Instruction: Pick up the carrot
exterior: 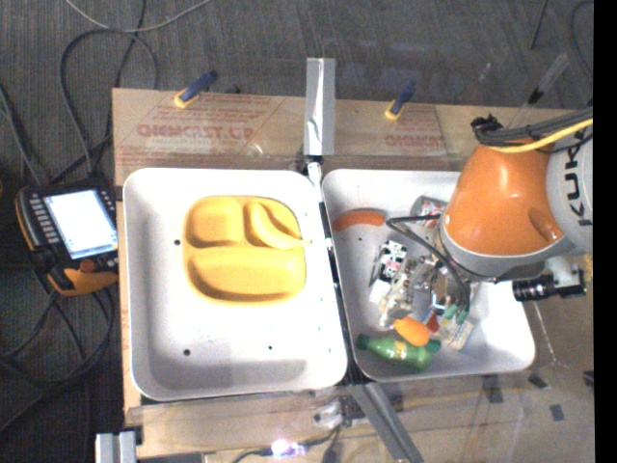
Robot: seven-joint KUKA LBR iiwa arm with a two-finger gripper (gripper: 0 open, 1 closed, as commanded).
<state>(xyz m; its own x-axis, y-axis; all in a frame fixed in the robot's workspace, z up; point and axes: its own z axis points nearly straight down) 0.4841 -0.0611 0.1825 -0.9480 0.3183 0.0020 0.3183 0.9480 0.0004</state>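
Camera view: we see two white bins side by side on the bench. The left bin (154,355) carries a yellow divided tray (246,249), well apart from the action. The right bin (511,350) has the clutter, so the arm reaches in there from the right, its orange band (496,210) looming over the bin's middle.

The carrot (413,331) sits low in the right bin, near the front wall, touching or resting just above a green bottle-like item (400,351). We read the gripper (424,302) as hanging just above and slightly behind the carrot. Whether its fingers are apart or together we cannot tell; wires and glare muddle that patch. We see nothing clearly clamped, so we don't call the carrot held.

An orange-red flat piece (359,219) lies near the bin's back left corner, and a small printed packet (390,257) is between it and the gripper.

Our judgement: the arm is placed for the descent onto the carrot, with the grasp not yet confirmed. Risk: the green item lies snug against the carrot, so a close could catch both or nudge the carrot away.
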